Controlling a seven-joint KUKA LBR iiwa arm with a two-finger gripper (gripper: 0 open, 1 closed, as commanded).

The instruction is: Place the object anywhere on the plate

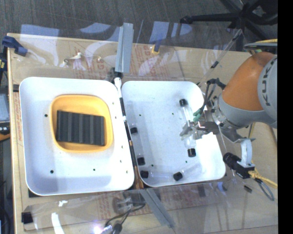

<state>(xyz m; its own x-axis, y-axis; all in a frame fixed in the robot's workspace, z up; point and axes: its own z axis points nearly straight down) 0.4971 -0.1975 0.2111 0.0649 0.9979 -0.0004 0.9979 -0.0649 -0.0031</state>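
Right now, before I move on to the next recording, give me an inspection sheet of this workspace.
Surface: bench bearing two shallow white bins side by side, left bin and right bin.
Job's things: yellow plate in the left bin, with a dark ribbed item lying on it; which object is to be placed cannot be told.
Clutter: small black pieces and clear tube-like bits scattered in the right bin.
Gripper: gripper over the right bin's right side; fingers too blurred to judge.
Cables: thin wires by the wrist; yellow cable at the bench's right.
Surroundings: grey carpet; chair base at the top right.
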